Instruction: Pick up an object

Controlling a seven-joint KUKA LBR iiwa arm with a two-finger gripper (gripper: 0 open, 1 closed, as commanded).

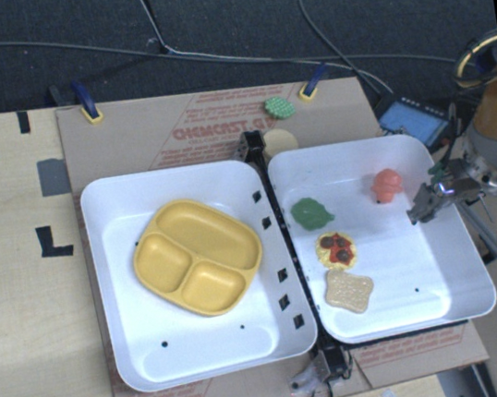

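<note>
Several small toy foods lie in the right bin [452,301]: a pink piece [387,184] at the back right, a green leafy piece [309,213] by the left wall, a yellow piece with red spots [336,250] in the middle, and a tan cracker-like piece [348,291] toward the front. My gripper [426,206] hangs over the bin's right edge, just right of and slightly nearer than the pink piece, apart from it. Nothing shows between its dark fingers.
A yellow divided plate [198,255] lies in the left bin [132,351]. A green object [279,106] and a tan disc [278,139] rest on the cardboard behind the bins. A blue device [412,120] and cables lie at the back right.
</note>
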